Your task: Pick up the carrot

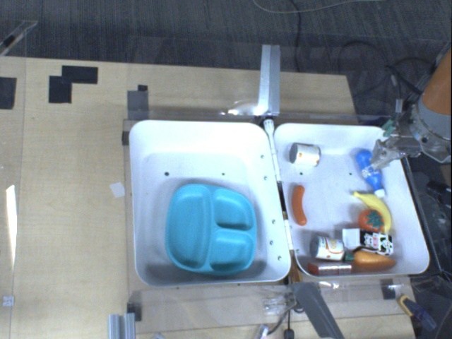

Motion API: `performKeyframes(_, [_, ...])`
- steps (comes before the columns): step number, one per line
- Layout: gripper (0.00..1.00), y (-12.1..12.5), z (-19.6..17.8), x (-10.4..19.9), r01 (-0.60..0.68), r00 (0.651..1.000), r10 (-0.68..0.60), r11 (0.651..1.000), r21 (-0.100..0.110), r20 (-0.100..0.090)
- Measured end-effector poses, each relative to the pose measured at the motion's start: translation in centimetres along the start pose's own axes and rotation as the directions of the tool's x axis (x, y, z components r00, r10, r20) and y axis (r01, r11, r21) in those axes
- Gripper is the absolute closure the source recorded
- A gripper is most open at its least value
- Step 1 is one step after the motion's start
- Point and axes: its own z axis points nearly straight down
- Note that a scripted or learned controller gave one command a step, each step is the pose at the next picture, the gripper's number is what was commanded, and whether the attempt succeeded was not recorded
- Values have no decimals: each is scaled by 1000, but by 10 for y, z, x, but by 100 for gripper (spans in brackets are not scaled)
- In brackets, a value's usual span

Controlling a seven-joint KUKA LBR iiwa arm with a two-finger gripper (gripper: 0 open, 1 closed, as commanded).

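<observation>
We see the carrot [372,260] lying in the near right corner of the right bin [332,136], just below the banana [375,207]. The gripper [386,154] hovers above that banana, over a blue bottle [369,168]; we cannot tell its opening.

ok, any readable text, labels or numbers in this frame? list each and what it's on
No text in this view can be read.
Small can with a printed label, near edge of the right white bin: print too blurred to read.
Black-and-white patterned carton beside the orange carrot: pattern visible, no legible words.
White cylindrical cup on its side: an orange mark, too small to tell.
Blue bottle: no legible label.
</observation>
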Motion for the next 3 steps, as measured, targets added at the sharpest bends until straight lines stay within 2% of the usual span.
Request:
performKeyframes(1, [100,-16,107,-14,141,990,-141,990,-1,0])
performKeyframes(2, [100,26,111,-14,327,945,-327,945,-7,5])
performKeyframes(3, [100,-14,110,-15,495,869,-495,869,-9,8])
